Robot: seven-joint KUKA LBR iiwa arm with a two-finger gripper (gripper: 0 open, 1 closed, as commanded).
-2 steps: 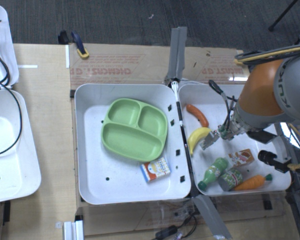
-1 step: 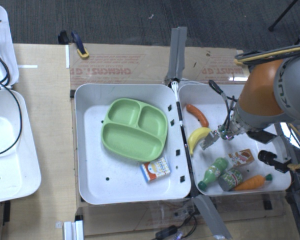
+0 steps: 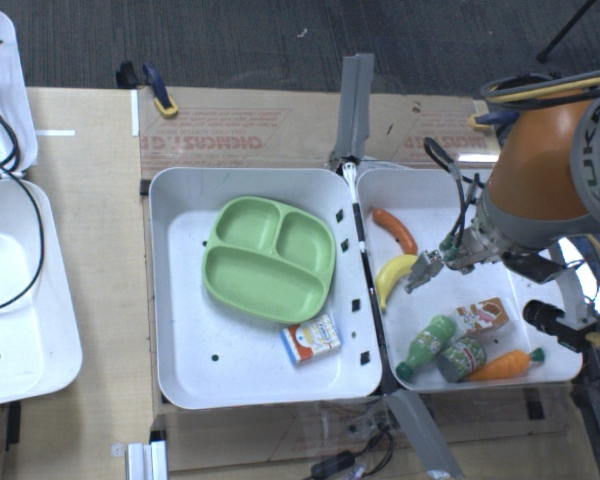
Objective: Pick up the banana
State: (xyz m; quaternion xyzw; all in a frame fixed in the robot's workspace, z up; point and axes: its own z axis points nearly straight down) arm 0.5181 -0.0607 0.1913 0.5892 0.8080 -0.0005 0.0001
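While the banana (image 3: 393, 273) is lying in the right bin (image 3: 570, 368) against its left wall, the end effector (image 3: 427, 267) is hovering just beside it at its three o'clock, fingers parted narrowly and gripping nothing. An orange sausage (image 3: 395, 229) is sitting at the banana's twelve o'clock, a green bottle (image 3: 425, 343) at five o'clock.

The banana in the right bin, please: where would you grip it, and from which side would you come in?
Grip the banana across its thick middle, coming from above. It lies flat and curved against the bin's left wall, so its left side is blocked. The hand sits at its right end, and the sausage lies close above, so probably avoid the upper tip.
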